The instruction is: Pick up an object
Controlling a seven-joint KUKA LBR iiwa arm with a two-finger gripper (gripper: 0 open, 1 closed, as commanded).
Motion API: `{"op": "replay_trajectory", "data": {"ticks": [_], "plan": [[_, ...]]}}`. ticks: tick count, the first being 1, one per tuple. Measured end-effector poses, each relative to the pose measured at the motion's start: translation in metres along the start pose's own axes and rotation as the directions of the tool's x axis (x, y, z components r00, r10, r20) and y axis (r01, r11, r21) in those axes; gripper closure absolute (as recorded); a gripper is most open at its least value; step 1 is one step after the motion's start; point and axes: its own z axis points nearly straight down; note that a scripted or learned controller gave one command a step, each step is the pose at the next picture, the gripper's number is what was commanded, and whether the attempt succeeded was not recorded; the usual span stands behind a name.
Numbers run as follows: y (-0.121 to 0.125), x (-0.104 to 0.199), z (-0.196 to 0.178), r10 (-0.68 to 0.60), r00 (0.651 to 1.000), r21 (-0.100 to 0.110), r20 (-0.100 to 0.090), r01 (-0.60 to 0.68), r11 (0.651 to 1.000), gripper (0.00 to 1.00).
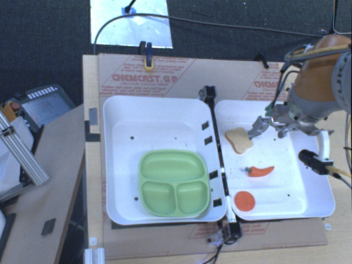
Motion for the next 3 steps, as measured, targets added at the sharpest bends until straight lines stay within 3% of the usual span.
{"op": "replay_trajectory", "data": {"ticks": [1, 2, 3], "plan": [[-0.007, 0.002, 0.045, 0.0, 1.0, 0.0, -0.001, 0.0, 1.0, 0.0], [-0.006, 0.002, 0.032, -0.001, 1.0, -0.004, 0.001, 0.001, 1.0, 1.0], [-0.001, 0.002, -0.032, -0.004, 1.0, -0.008, 0.001, 0.004, 1.0, 1.0]]}}
